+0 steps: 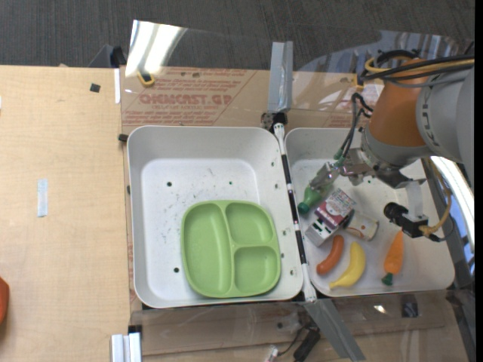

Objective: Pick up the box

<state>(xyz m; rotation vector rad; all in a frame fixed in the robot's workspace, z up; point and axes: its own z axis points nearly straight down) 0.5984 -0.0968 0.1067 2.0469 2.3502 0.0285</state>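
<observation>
Camera view showed the jaws [330,176] spread apart and gripping nothing, hovering just above the small pink-and-white carton box [332,213] lying mid-floor in the right white bin [445,277]. Approach step, seemingly; next, descend squarely and clamp it, avoiding the green bottle [310,199].

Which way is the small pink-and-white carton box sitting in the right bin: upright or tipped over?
Tipped over. The small pink-and-white carton box lies slanted on the right white bin's floor.

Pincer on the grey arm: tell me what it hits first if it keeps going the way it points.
Probably the green bottle; the pincer points down-left toward it, though depth is unclear.
</observation>
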